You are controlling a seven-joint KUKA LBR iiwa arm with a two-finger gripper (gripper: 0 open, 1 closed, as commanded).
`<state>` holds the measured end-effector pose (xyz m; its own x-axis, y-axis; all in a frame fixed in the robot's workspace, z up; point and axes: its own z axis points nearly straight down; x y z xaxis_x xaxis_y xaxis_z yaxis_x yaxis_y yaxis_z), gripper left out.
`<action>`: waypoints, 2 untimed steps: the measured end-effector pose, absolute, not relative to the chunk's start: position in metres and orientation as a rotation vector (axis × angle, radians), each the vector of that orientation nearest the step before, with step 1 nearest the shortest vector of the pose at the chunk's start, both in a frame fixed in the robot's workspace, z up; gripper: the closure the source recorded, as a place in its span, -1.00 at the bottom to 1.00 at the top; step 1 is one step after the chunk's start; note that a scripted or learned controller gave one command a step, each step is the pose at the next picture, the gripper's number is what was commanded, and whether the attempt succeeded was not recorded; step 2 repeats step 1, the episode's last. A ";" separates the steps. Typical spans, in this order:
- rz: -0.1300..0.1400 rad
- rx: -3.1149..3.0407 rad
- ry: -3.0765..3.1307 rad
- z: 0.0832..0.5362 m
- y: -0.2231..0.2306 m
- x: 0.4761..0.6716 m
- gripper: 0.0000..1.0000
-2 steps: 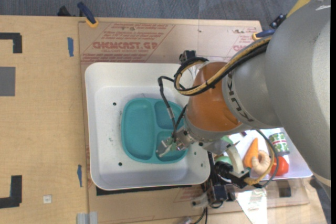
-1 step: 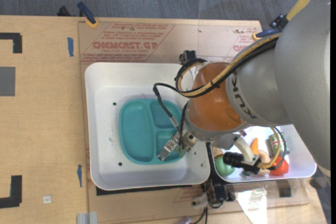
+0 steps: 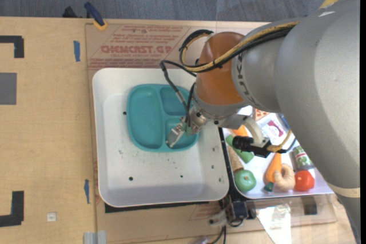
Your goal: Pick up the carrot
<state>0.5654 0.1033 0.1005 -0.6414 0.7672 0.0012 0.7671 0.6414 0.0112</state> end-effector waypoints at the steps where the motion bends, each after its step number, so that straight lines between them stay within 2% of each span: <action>1: 0.006 1.050 2.948 0.189 0.047 0.575 -1.00; 2: 0.006 1.050 2.948 0.189 0.047 0.575 -1.00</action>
